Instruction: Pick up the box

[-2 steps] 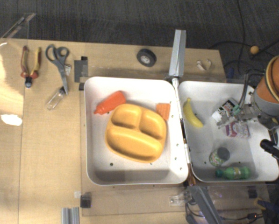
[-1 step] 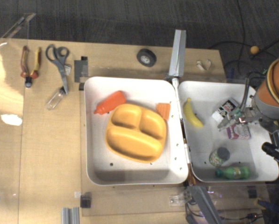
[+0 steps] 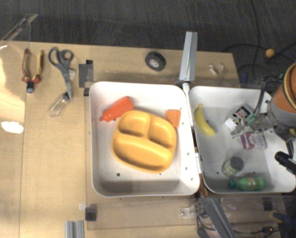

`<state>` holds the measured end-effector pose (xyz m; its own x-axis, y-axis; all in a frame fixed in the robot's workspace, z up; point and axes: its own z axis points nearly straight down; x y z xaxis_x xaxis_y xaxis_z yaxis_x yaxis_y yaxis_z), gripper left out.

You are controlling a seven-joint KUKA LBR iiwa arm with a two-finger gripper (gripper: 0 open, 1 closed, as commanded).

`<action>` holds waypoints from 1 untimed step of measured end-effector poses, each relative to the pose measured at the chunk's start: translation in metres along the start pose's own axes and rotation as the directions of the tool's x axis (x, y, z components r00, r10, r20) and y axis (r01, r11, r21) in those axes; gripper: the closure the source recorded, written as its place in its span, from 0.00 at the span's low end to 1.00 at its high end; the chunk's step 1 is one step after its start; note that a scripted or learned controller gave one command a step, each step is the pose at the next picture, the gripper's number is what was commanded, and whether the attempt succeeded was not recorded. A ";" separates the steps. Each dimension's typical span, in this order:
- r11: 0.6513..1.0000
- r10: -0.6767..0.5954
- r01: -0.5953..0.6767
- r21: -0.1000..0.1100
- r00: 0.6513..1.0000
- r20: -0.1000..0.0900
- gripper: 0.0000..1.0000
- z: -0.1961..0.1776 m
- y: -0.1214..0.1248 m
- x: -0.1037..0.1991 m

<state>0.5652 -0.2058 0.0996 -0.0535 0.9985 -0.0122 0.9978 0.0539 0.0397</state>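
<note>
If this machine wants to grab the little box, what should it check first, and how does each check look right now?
1. Box in sight: ok, it lies in the right bin, upper middle.
2. Gripper near the box: ok, just below it.
3. Box between the fingers: cannot tell.
4. Crowding: not ok, a purple packet lies right beside the gripper.
5. Banana, can and green bottle apart from the box: ok.
</note>
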 end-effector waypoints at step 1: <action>1.000 -0.007 0.007 -0.001 1.000 0.008 0.00 -0.001 -0.013 0.014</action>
<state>0.5513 -0.1924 0.1000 -0.0600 0.9980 -0.0203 0.9973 0.0608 0.0407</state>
